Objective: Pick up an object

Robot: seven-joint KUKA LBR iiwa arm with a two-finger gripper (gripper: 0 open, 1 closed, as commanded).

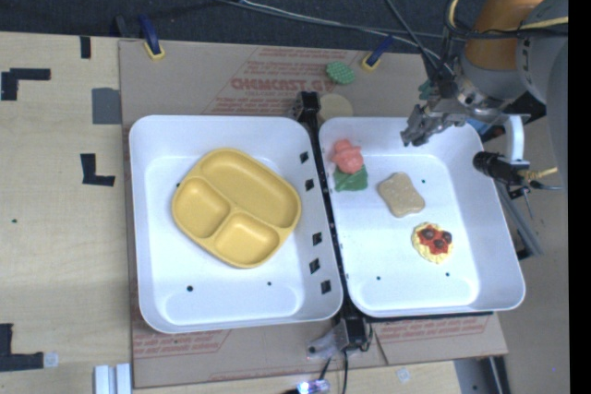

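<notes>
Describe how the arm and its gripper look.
The arm is grey with a rounded orange band above the wrist. Black cables loop around its top. The gripper is small and dark grey, at the end of a metallic wrist.

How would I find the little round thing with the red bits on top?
Look in the right-hand white bin, the one without the yellow divided tray. Three small things lie there; go to the one nearest the front. It is the yellow round piece with red and dark toppings, unlike the plain tan slice and the pink-and-green piece.
</notes>
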